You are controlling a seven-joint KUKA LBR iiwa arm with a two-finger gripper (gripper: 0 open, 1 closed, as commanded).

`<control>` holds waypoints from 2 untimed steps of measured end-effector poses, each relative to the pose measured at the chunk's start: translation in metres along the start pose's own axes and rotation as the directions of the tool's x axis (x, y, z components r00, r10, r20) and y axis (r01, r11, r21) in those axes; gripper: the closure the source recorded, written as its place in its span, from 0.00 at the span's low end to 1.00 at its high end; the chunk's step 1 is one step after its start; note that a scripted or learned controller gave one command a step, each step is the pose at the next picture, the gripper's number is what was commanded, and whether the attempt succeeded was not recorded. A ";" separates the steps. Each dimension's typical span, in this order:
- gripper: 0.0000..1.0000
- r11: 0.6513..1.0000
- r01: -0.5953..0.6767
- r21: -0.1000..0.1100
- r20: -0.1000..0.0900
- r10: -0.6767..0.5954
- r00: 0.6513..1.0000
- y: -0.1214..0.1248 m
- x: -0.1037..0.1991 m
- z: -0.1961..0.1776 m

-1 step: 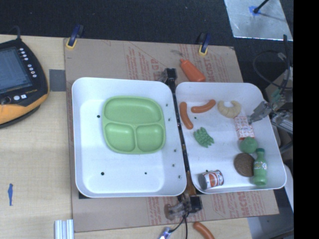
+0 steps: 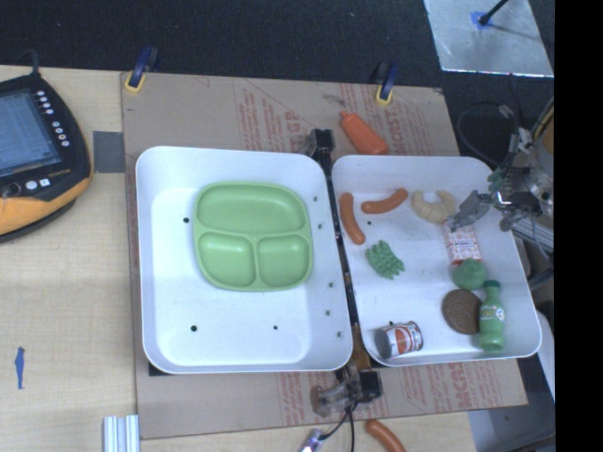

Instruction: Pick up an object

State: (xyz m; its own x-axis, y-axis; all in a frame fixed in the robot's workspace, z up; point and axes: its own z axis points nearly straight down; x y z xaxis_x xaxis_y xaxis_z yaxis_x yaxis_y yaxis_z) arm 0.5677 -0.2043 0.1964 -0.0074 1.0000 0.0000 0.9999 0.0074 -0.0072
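Observation:
The right bin holds several small items. There are two orange sausages, a pale croissant, a green leafy piece and a red-and-white packet. A green ball, a brown disc, a green bottle and a tipped can lie there too. My gripper hovers over the bin's right edge, just right of the croissant and above the packet. It is open with nothing between its fingers.
The left bin holds a green divided plate. An orange carrot-like piece lies behind the right bin and another sausage lies in front of it. A teach pendant sits at far left.

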 end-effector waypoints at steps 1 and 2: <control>0.00 1.000 -0.002 -0.002 0.001 0.002 1.000 0.000 -0.007 0.079; 0.00 1.000 -0.003 -0.005 0.000 0.003 1.000 0.068 0.005 0.103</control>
State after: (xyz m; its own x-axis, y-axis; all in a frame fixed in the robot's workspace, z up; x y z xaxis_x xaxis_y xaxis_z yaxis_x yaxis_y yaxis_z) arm 0.6352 -0.1993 0.0925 -0.0044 1.0000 -0.0002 1.0000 0.0044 -0.0017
